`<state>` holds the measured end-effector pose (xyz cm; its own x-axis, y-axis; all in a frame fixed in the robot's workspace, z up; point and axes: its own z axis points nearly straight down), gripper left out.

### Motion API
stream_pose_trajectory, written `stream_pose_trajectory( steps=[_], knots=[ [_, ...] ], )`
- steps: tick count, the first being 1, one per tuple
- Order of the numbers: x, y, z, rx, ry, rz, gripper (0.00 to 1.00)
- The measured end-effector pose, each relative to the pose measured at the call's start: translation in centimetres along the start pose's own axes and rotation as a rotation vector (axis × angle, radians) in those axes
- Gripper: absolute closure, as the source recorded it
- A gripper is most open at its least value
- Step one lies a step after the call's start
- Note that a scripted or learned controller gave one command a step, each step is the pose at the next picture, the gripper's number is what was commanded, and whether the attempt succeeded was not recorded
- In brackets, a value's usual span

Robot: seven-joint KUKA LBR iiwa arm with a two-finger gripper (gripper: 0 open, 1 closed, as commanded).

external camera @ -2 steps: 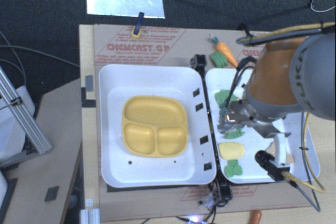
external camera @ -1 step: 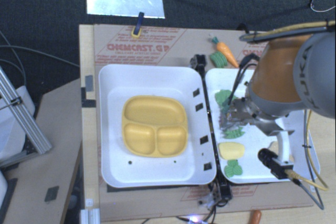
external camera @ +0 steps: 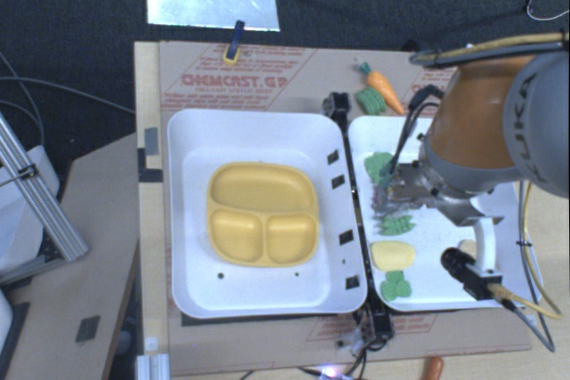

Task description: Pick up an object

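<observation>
- My fingers (external camera: 386, 200) hang low over the right-hand bin (external camera: 436, 294), close to the wall it shares with the other bin. They are seen from above, under my own wrist. I cannot tell how far apart they stand, nor whether anything sits between them.
- My arm (external camera: 485, 116) comes in from the view's right and covers the part of this bin on that side of my fingers.
- A green leafy piece (external camera: 378, 165) lies just beside my fingers, on the side toward the top of the view. I cannot tell whether it touches them.
- A green ridged piece (external camera: 396, 225) lies just beside my fingers on the opposite side, toward the bottom of the view. Here too I cannot make out contact.
- Further from my fingers in that same direction is a pale yellow lump (external camera: 393, 256). Beyond it a small green piece (external camera: 394, 286) lies near the bin's lower wall.
- All four pieces lie on the floor of the bin.
- To the view's left of my fingers, across the shared wall, is the left-hand bin (external camera: 183, 191). A yellow divided plate (external camera: 263, 214) lies flat in its middle, well apart from my fingers.
- Well above my fingers in the view, outside both bins, a carrot (external camera: 383, 84) lies on the bench (external camera: 294, 71). A green chunk (external camera: 370, 101) lies just beside it.
</observation>
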<state>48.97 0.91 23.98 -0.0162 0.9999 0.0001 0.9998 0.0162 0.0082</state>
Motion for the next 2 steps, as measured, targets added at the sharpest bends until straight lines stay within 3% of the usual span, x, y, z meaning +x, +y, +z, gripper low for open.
stream_pose_trajectory(
  steps=[2],
  knots=[
    [-1.1,-0.2,-1.5,0.005,0.0,0.014,1.0]
  ],
)
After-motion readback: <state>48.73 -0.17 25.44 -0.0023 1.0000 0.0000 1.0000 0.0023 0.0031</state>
